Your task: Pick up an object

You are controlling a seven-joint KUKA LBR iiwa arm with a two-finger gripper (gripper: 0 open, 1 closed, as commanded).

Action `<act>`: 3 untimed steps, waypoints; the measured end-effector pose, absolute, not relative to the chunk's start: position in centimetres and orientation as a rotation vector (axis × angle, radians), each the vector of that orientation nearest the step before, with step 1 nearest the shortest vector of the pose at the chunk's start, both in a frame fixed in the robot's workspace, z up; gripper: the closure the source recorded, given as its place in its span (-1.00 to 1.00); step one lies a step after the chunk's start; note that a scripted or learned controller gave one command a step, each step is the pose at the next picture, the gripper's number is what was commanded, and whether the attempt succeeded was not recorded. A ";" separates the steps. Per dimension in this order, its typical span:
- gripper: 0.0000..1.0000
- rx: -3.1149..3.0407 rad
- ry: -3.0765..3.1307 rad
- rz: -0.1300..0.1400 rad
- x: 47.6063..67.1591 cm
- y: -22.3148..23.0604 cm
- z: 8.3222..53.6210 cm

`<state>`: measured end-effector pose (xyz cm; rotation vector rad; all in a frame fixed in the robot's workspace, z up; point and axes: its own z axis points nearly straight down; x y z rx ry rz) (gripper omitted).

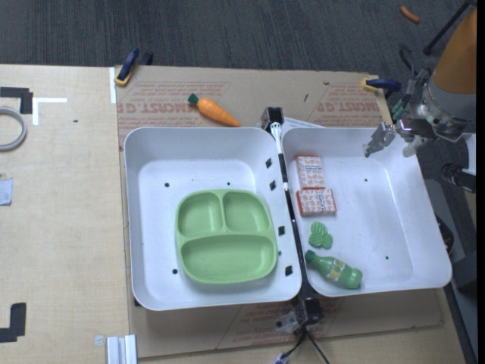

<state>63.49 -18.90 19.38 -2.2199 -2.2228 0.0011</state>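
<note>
Bottle, green, lies on its side at the near edge of the right bin, cap toward the divider. Just beyond it a small green leafy toy, also close to the divider. Further back two pink-orange snack packs, one behind the other, touching or nearly so, along the bin's left wall.

Left bin holds a green three-compartment plate, sitting flat, centre to near side.

Tool hovers over the right bin's far right corner, well apart from all items, nothing between its fingers; can't tell if it's open or closed, too small and dark against the clutter. Arm comes in from the right, orange band visible above the wrist.

Beyond the bins, on the cardboard: toy carrot, lying outside both bins near the far rim of the left one. Clamps at the cardboard's far corners, blue-yellow. Far left of surface: tape roll partly cut by the frame edge.
</note>
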 end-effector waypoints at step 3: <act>-1.00 -2.210 -2.232 0.001 53.1 -3.8 19.2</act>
